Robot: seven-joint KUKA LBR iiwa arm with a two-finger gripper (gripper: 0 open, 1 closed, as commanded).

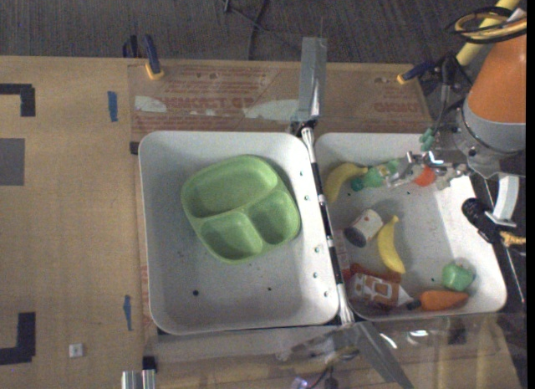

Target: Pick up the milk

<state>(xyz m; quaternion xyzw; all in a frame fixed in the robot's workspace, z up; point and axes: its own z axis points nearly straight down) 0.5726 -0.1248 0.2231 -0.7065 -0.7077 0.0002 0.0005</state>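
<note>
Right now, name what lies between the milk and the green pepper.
A banana lies between the milk and the pepper, in the camera view.

The arm is a rounded body with a broad orange band and a pale grey shell beneath it. Above it, a yellow tube and looped black cables run along it. Below the grey shell sits dark metal hardware with thin rods and a small silver bracket. A white plate and a black bar show near the lower part.
</note>
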